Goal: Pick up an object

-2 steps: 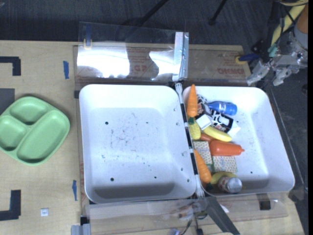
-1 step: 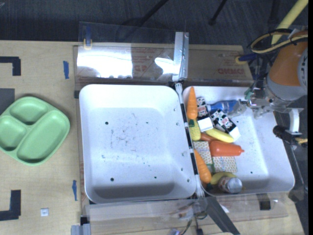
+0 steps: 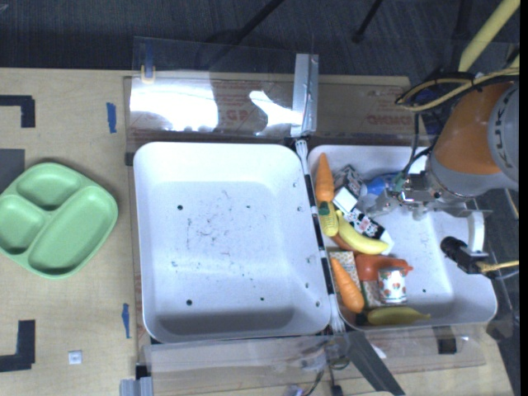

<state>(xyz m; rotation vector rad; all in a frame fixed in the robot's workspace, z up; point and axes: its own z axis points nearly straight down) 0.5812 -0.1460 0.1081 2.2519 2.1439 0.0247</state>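
banana [image 3: 360, 238], right bin [image 3: 462, 295], pincer [image 3: 394, 195] above

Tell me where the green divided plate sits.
The green divided plate rests on the wooden bench at the camera view's far left, beside the left white bin.

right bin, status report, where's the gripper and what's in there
Gripper low over right bin, near blue item. Bananas, carrots piled along left wall. Nothing seen held.
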